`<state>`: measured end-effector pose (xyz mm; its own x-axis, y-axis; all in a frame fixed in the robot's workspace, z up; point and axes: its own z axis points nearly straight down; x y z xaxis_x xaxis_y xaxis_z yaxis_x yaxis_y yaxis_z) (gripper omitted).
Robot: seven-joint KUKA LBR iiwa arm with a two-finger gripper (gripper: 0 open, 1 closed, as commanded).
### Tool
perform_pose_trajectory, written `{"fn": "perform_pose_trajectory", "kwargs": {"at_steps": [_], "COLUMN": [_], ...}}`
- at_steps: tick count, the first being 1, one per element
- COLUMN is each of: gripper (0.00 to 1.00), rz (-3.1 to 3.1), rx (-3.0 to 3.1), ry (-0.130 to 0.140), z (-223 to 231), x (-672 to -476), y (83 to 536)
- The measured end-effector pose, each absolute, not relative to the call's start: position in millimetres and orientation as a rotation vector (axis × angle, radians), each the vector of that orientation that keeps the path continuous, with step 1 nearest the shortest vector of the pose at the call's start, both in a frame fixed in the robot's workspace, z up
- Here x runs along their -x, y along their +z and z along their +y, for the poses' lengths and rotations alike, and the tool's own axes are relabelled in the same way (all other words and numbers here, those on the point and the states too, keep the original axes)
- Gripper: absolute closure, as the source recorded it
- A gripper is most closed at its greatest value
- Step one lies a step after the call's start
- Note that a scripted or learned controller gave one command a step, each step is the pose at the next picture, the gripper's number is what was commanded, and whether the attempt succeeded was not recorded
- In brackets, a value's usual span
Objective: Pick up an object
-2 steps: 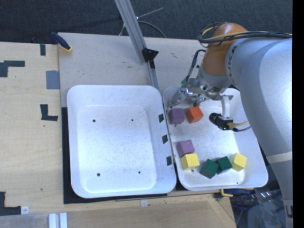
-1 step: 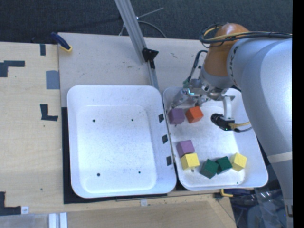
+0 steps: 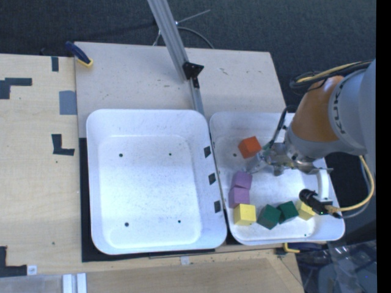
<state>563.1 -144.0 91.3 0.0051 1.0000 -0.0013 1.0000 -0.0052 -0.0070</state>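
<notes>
- Left bin [image 3: 101, 163]: a shallow white tray on the bench, nearest the view's left. Nothing in it bears on how far the pick has got.
- Metal rail [image 3: 168, 26]: a slanted bar that crosses the bench top from above and ends near the seam between the two bins.
- Right bin [image 3: 333, 227]: holds all the loose objects, so every candidate for the pick lies here.
- Purple blocks [image 3: 241, 187]: two, one just above the other and touching, near the bin's left wall; they rest on the bin floor.
- Yellow block [image 3: 245, 213]: just below the purple pair, also on the floor.
- Orange block [image 3: 249, 146]: in the upper part of the bin, just left of the gripper; whether it touches the gripper cannot be told, and it appears to sit on the floor.
- Green blocks [image 3: 278, 215]: two dark green pieces side by side near the bin's lower wall, with a smaller yellow piece [image 3: 305, 210] just to their right.
- Gripper [image 3: 276, 161]: low inside the right bin, between the orange block and the green pair. Whether it is parted or closed cannot be told, and no object is seen between its tips.
- Progress, as a judgement: the reach into the bin is done; grasp and lift remain, and the orange block is the nearest candidate.
</notes>
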Motion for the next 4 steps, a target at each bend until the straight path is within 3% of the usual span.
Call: {"fn": "perform_pose_trajectory", "kwargs": {"at_steps": [1,2,3,4], "gripper": [0.00,1.00,0.00,0.00], "rz": [-2.218,-2.220,-2.219,-2.228], "rx": [2.224,2.220,2.221,2.218], "ry": [0.000,0.001,-0.001,-0.002], "z": [-125.1,-124.8,-124.8,-113.8], "x": [-520.9,-521.6,-522.0,-590.0], "y": [92.0,101.3,101.2,91.5]}}
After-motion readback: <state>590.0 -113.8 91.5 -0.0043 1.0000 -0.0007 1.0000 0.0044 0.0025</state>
